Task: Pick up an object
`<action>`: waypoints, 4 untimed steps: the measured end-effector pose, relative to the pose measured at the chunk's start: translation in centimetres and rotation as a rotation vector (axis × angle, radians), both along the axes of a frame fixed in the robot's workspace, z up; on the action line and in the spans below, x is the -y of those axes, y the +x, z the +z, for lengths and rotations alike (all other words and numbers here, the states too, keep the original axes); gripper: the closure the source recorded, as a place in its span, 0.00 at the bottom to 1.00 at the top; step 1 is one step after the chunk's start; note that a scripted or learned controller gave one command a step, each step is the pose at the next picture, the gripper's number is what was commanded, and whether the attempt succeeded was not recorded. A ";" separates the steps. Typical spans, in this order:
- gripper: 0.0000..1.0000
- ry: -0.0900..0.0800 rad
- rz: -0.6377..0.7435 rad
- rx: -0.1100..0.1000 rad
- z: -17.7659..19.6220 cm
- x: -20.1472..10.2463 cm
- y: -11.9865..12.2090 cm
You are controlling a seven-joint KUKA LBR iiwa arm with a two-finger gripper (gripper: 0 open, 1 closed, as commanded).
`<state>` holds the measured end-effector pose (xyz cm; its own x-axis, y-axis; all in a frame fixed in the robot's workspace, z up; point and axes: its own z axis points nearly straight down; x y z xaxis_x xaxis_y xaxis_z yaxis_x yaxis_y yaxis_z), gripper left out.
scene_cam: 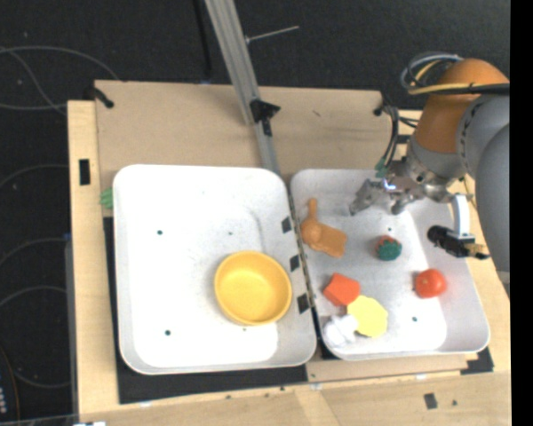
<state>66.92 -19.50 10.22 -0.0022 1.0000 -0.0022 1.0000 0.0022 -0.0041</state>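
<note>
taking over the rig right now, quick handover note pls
Gripper: over the far part of the right bin, nothing visible between its fingers.
Right bin: orange toy near the left wall, green ball, red ball, orange block, yellow piece, small white item.
Left bin: yellow bowl.
Done: nothing picked.
Left: grasp and lift one object; the green ball looks nearest.

Lighting was even and diffuse from overhead, moderately bright. White bins [195, 202] ran near overexposed, little surface detail. Shadows were soft and short, e.g. under the yellow bowl [252, 287]. Frame was low-res and slightly soft overall; dark floor [35, 25] showed almost no detail.
</note>
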 end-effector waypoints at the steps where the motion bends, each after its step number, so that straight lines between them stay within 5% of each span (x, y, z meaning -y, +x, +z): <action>1: 1.00 -0.005 0.003 0.009 1.5 0.1 0.2; 3: 1.00 0.000 0.001 0.008 13.6 0.3 0.7; 4: 1.00 0.001 0.003 0.009 16.5 0.4 0.7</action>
